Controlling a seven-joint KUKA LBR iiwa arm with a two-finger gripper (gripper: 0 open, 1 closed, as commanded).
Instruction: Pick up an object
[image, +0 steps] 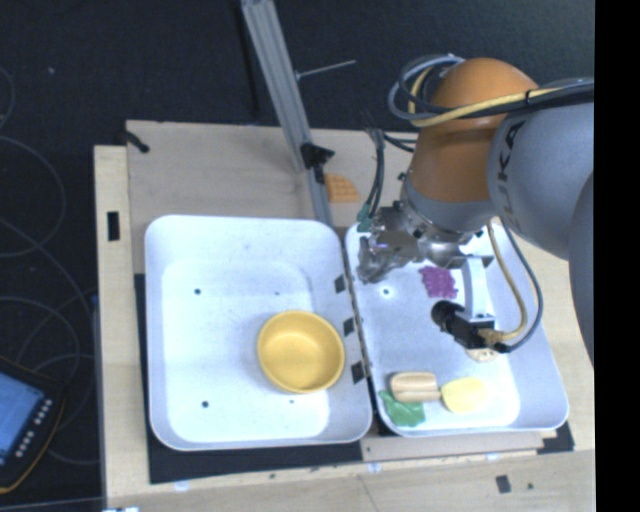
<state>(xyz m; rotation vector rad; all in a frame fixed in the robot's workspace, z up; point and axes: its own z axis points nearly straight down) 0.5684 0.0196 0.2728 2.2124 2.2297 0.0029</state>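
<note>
A yellow bowl (299, 350) sits in the left bin (190, 300), near its right wall. In the right bin (530, 390) lie a tan block (413, 386), a yellow lemon-like piece (464, 395), a green scrap (402, 410) at the front edge and a purple bunch (438, 280) further back. My gripper (378, 262) hangs over the back left corner of the right bin, left of the purple bunch. I see nothing held in it.
A grey metal rail (285, 100) slants down from the top to the bins' back edge. A small orange piece (341, 188) lies on the bench behind the bins. A black cable clip (455, 322) and yellow hose hang from the wrist over the right bin.
</note>
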